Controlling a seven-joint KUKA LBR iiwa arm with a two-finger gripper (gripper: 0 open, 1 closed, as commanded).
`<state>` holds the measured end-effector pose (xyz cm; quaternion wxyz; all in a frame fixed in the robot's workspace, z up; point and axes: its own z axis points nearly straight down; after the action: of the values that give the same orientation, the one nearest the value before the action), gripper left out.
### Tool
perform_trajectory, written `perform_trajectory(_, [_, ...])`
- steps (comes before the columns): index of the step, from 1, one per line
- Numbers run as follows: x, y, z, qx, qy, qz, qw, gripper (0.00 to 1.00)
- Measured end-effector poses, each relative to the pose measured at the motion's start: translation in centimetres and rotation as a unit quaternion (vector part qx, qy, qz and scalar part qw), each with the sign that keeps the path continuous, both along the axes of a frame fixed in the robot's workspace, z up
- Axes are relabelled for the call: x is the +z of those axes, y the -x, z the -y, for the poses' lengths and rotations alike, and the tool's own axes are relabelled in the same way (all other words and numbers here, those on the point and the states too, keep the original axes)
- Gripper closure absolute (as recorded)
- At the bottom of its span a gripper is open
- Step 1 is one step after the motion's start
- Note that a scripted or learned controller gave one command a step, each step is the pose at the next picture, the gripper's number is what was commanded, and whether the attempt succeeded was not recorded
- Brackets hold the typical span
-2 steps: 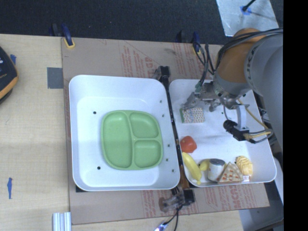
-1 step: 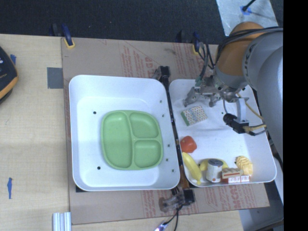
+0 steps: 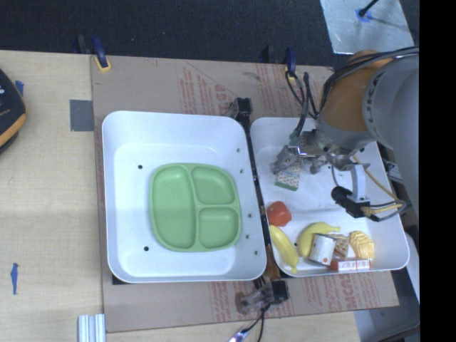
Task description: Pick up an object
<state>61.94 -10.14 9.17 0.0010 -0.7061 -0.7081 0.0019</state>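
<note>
The pincer (image 3: pixel 288 164) hangs over the right bin (image 3: pixel 265 130), clenched on a small green-and-white packet (image 3: pixel 288 180) whose print is too small to read. Two bananas (image 3: pixel 283 246), a tomato (image 3: pixel 278 213) and a red-labelled carton (image 3: pixel 352 265) lie near the bin's front; a green divided plate (image 3: pixel 194 206) sits in the left bin (image 3: pixel 128 130).

A green plate (image 3: pixel 194 206) with three parts lies in the left white bin (image 3: pixel 121 191), in the middle of the picture. Brown cardboard (image 3: pixel 178 84) lies under the bins on the wooden tabletop (image 3: pixel 43 212). Blue clamps (image 3: pixel 100 52) hold the cardboard's top edge. A yellow and black thing (image 3: pixel 8 112) sits at the far left edge.
</note>
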Motion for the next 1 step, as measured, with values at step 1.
perform_trajectory(1, [1.03,0.00,0.10,0.001,0.0005,-0.001,1.0000,1.00])
